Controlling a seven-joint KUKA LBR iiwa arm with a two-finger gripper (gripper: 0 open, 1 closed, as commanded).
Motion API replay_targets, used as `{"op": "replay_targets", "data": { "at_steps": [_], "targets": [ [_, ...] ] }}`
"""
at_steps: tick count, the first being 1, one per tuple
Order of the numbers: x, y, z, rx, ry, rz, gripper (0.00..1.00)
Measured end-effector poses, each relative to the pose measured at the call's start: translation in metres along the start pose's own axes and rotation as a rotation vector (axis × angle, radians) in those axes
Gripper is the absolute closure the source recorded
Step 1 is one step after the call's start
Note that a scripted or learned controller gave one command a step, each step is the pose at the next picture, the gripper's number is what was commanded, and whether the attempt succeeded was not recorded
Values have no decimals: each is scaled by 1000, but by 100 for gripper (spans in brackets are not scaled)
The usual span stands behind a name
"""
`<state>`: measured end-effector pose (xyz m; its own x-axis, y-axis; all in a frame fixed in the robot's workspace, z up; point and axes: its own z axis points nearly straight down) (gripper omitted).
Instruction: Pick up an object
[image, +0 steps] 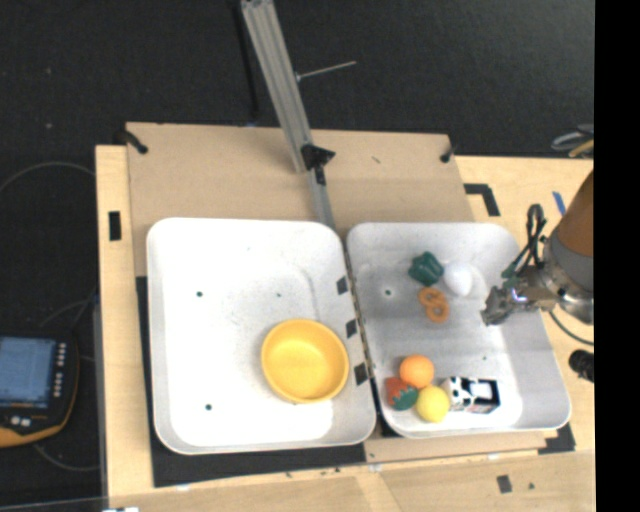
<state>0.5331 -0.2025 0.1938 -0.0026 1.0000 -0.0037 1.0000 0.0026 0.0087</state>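
The right bin (520, 370) holds a green block (426, 268), a white ball (459, 280), a small orange ring-shaped piece (434, 304), an orange ball (416, 372), a red-and-green piece (402, 396), a yellow ball (433, 404) and a black-and-white box (471, 393). My gripper (497, 308) hangs over the right side of that bin, to the right of the white ball and the orange ring, apart from both. Nothing shows between its fingers.
A yellow bowl (304, 359) sits in the left bin (200, 260) near its right wall. A grey metal post (285, 90) slants up from the back between the bins. A handheld controller (30, 385) lies off the bench at the left.
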Motion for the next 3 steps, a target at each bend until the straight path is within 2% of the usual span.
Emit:
{"op": "replay_targets", "data": {
  "at_steps": [2,3],
  "targets": [
    [-12,-2,-107,1,0,-1,100],
    [29,11,-98,7,2,-3,100]
  ]
}}
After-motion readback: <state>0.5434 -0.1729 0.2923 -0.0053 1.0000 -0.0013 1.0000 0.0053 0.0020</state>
